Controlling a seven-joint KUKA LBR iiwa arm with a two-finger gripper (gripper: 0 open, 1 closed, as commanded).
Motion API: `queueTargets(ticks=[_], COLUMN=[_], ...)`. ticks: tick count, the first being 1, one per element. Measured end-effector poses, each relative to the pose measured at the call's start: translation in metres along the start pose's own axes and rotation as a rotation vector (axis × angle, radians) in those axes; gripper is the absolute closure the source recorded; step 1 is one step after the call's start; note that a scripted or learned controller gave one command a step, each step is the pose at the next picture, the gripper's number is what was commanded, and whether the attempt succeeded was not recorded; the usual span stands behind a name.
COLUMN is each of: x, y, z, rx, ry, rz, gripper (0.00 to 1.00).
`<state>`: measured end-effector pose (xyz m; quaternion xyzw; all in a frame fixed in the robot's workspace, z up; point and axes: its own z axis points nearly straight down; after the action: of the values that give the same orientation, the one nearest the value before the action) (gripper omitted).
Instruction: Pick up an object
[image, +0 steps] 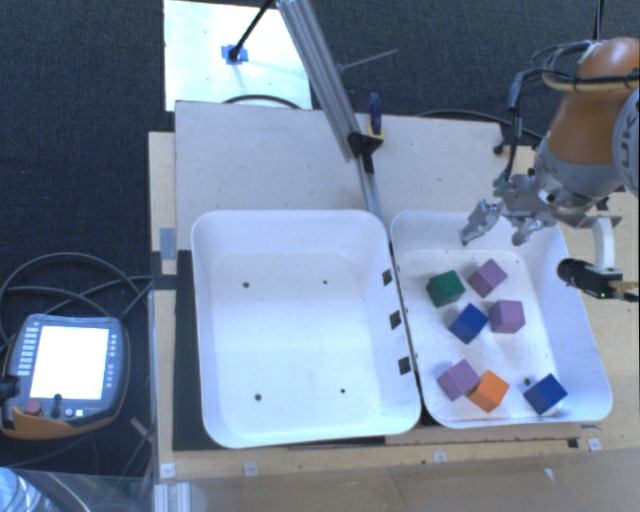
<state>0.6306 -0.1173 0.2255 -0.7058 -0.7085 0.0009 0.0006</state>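
Observation:
My gripper (501, 229) hangs over the far edge of the right bin (580, 340), its two fingers spread apart with nothing between them. Below it in that bin lie several cubes: a green cube (445, 289), a purple cube (488, 277) just right of it, a blue cube (467, 322), a purple cube (507, 316), another purple cube (458, 379), an orange cube (489, 391) touching it, and a blue cube (545, 393) near the front right corner. The nearest cubes sit a short way in front of the fingers.
The left bin (210, 300) adjoins the right bin. A slanted metal pole (330, 85) with a clamp crosses the back of the bench. A teach pendant (65, 372) lies on the floor at the left. A black fitting (585, 275) sticks out at the right bin's rim.

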Motion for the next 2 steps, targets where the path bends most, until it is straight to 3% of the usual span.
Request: queueTargets(ticks=[2], x=[0.019], y=[0.005], z=[0.105], rx=[0.001], ry=[0.001], rz=[-0.001], gripper=[0.00])
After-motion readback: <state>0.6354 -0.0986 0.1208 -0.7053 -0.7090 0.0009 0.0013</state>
